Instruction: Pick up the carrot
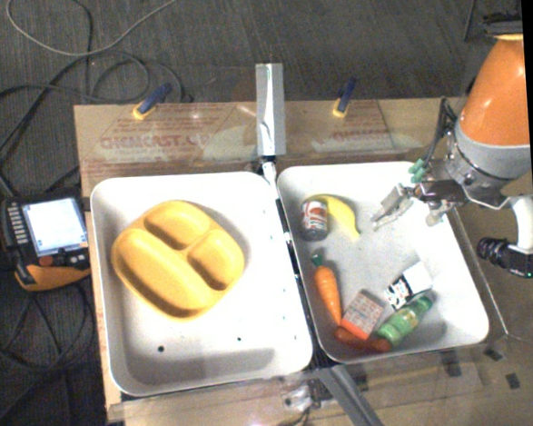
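Gripper (386, 206) fingers spread, holding nothing, above right bin (452, 267) far side; carrot (327, 290) lies near bin's left wall.

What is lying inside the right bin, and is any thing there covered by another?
The right bin holds a carrot, a can, a banana, a small box, a green bottle and a white carton. A red item is partly covered by the box.

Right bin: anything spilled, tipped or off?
Nothing spilled. The can lies on its side by the banana. The carrot lies along the right bin's left wall, its lower end meeting the clutter in the near corner.
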`<move>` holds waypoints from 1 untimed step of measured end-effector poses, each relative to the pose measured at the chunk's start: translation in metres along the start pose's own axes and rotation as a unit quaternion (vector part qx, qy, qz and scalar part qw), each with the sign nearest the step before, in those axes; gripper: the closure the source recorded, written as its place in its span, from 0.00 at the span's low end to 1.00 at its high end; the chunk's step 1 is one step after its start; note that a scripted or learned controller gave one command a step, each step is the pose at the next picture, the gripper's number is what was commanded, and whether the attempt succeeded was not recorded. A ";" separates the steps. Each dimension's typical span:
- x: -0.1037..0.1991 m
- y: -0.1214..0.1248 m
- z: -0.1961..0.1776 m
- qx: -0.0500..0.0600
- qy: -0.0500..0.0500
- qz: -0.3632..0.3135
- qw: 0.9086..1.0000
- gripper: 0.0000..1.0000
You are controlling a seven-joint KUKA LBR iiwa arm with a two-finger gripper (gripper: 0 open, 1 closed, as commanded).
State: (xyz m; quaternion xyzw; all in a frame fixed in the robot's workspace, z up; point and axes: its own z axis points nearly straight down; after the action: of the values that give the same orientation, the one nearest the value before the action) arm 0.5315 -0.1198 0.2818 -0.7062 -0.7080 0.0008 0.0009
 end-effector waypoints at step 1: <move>0.047 -0.042 0.095 0.001 0.001 -0.147 0.989 0.00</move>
State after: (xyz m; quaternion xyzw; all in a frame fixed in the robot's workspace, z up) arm 0.4895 -0.0729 0.1870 -0.5947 -0.8040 0.0004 0.0019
